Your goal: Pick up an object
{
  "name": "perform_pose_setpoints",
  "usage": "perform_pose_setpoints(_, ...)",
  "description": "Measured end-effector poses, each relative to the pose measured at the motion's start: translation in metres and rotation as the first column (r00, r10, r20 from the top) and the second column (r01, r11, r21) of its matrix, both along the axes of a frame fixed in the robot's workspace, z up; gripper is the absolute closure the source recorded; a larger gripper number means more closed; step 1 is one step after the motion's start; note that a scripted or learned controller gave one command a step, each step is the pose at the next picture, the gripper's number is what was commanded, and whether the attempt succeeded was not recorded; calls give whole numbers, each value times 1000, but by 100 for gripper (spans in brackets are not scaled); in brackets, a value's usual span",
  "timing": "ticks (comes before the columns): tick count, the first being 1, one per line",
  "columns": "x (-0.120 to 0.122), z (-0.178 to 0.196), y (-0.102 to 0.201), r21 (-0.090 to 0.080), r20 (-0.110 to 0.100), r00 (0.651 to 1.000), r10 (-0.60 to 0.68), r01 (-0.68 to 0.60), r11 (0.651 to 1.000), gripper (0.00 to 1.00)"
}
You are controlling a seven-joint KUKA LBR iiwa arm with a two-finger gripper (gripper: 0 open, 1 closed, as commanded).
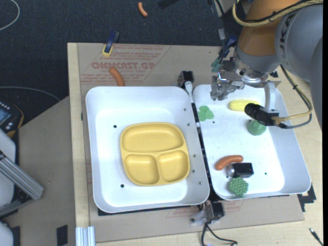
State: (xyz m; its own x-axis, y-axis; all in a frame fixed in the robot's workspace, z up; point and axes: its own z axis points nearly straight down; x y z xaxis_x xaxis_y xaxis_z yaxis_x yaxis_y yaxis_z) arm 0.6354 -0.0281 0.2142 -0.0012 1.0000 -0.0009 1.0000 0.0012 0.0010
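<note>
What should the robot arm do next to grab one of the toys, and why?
Probably move down and slightly toward the yellow corn, then lower onto it. The gripper hangs over the far end of the right bin with nothing under it, and the corn looks like the nearest toy, lying apart from the others.

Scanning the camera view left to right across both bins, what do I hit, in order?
Yellow divided tray → pale green piece by the divider → orange sausage → green ball. The corn, black block and studded green toy overlap these in position, so I leave them out.
</note>
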Motion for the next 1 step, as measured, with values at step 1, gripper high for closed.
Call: perform_pose_setpoints(1, 2, 19, -6, 0, 3, 1000, -1, 1, 1000, 100)
